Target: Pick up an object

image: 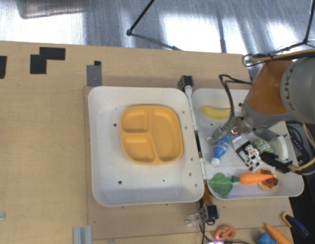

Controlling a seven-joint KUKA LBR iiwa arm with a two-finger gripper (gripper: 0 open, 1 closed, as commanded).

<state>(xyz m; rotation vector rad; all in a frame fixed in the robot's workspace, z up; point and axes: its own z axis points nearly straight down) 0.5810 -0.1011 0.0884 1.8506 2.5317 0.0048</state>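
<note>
Over the right bin (295,189), gripper (224,134) hangs low above a small blue-and-white bottle (219,150); open or closed, cannot tell. Bottle lies on its side: likely light, stiff, slick plastic; take it across the body. Banana (215,112), toy carrot (254,178) near. Smooth white floor; left bin (104,151) holds a yellow divided plate (150,134). Wooden bench (40,151) around.

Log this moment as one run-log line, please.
phase: reaching | arm: over right bin | claw: by blue bottle, nothing seen held | left bin: yellow divided plate

Orange divided plate (150,134), yellow banana (215,112), green leaf (221,184), white bins (104,151).
</note>
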